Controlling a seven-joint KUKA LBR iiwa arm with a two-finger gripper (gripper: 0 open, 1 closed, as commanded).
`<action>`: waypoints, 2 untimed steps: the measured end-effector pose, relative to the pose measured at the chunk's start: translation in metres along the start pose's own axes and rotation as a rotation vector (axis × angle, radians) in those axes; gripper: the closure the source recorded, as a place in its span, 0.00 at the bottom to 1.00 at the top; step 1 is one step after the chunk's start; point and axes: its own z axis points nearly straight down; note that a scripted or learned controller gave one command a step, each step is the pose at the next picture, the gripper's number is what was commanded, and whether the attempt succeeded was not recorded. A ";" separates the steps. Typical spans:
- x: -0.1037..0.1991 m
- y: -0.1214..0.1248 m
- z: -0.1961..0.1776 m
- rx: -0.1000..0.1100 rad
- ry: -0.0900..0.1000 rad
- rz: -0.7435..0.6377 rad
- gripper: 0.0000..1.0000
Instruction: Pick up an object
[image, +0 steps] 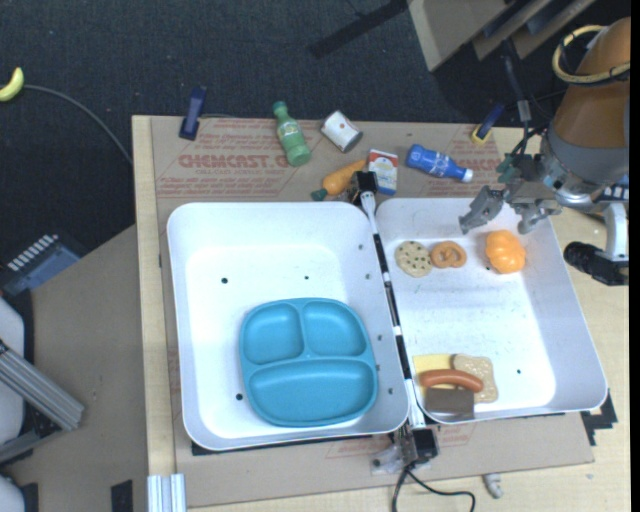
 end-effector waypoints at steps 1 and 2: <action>-0.056 0.004 0.120 -0.001 -0.001 0.000 0.00; -0.073 0.044 0.130 0.005 0.007 -0.002 0.00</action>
